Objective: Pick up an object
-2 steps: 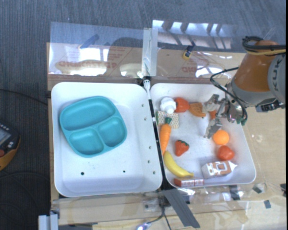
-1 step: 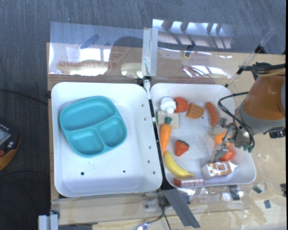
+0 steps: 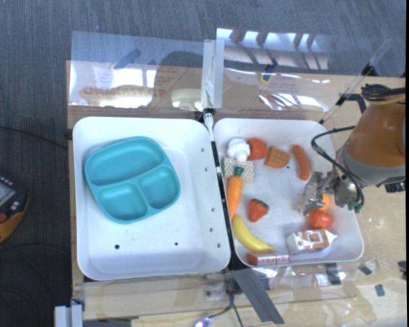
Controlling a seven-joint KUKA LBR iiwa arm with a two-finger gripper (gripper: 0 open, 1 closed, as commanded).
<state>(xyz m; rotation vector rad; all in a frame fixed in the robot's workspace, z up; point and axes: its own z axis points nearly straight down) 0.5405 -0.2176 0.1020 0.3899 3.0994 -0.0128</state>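
Red tomato (image 3: 320, 219) rests beneath grey jaws (image 3: 318, 197).

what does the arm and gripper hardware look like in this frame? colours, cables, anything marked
The arm shows as a rounded orange band above a grey wrist section. A black cable loops off its left side. The gripper is a small grey and dark metal assembly, too blurred to read its details. I can see no markings.
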